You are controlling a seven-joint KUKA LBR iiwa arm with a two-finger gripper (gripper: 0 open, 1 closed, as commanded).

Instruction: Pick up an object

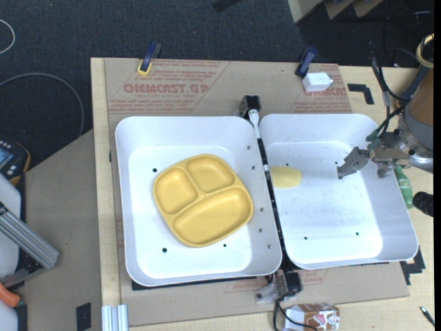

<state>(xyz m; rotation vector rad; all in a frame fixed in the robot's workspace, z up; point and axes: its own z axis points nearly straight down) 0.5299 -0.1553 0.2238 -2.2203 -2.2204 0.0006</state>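
We see a brown board (207,81) printed with red lettering beneath two shallow white bins, the left bin (131,205) and the right bin (386,243), touching along their inner edges. A yellow-tipped clamp (147,59) and a blue clamp (305,62) grip the board's far edge. Dark carpet (69,19) surrounds the bench.

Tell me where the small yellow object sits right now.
The small yellow object lies in the right bin, against its left wall, beside the divider from the bin holding the yellow tray.
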